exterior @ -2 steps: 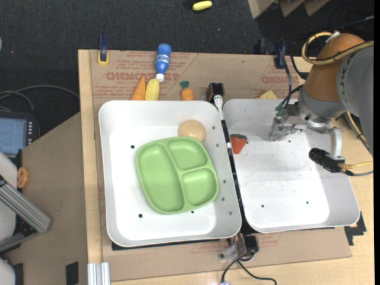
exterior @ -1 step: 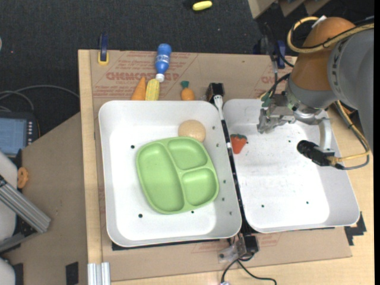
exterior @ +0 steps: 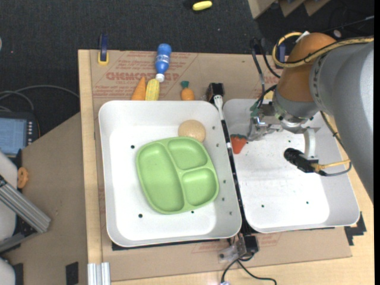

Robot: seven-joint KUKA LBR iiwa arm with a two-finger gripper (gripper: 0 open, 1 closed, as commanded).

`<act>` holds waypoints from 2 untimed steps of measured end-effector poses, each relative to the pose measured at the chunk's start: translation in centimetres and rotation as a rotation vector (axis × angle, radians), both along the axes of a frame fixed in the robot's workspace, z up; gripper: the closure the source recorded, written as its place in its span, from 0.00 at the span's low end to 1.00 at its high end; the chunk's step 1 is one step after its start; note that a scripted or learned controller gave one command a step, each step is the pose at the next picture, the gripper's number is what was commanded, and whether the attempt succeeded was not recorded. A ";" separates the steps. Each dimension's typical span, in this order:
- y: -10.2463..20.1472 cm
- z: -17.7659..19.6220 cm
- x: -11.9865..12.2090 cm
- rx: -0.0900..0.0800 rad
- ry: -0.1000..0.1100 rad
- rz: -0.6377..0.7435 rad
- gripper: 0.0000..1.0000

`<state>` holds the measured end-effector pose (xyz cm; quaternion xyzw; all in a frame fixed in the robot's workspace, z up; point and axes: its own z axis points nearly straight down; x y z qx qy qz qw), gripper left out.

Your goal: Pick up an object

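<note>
A single fixed camera looked down from above at a slant, taking in the whole brown cardboard-covered tabletop (exterior: 178, 61) and a strip of dark carpeted floor (exterior: 59, 16) beyond its far edge. It stood far enough back for both shallow white plastic bins to fit in frame, the left bin (exterior: 119, 159) near the centre and the right bin (exterior: 297, 200) toward the right side. The large grey arm with its orange band (exterior: 332, 64) entered from the right, close to the lens and bulking large there.
</note>
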<state>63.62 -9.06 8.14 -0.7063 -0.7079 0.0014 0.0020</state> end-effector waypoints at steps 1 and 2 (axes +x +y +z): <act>-6.6 4.9 -4.9 -0.001 -0.003 -0.009 1.00; -10.1 2.1 -5.1 -0.001 0.000 -0.005 1.00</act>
